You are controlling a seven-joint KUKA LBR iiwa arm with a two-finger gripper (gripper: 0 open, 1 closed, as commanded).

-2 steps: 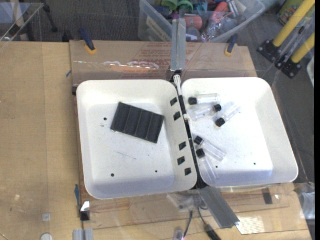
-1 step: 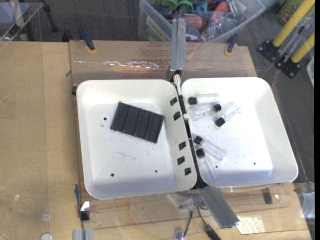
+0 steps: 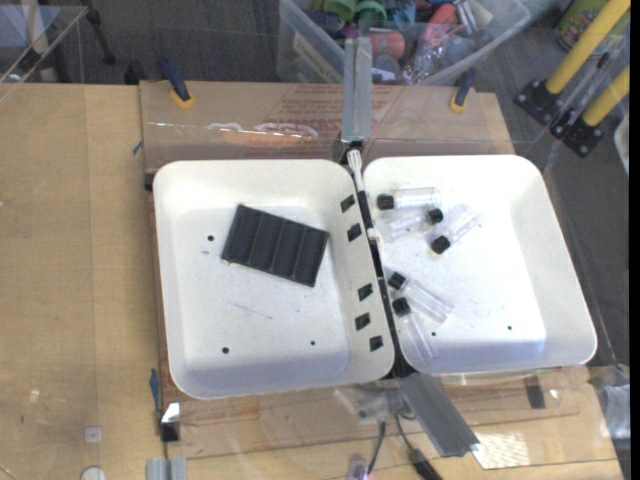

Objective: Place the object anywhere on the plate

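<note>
Lying loose in the right bin (image 3: 510,268): several clear, black-capped vials (image 3: 408,200), clustered near its left wall. Dark ribbed plate (image 3: 275,245) sits flat and skewed in the left bin (image 3: 200,313), well apart from the vials. Raised rims with black clips (image 3: 364,292) stand between them. Clear tub (image 3: 300,28) of coloured items sits behind the bench.

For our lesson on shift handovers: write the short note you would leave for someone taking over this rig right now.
Arm and gripper: nothing to report from this view.
Plate: the dark ribbed plate lies flat in the left bin, nothing on it.
Objects: several clear vials with black caps lie scattered in the right bin, some near the divider.
Done: nothing placed yet.
Left: pick one vial, carry it across, set it on the plate.
</note>
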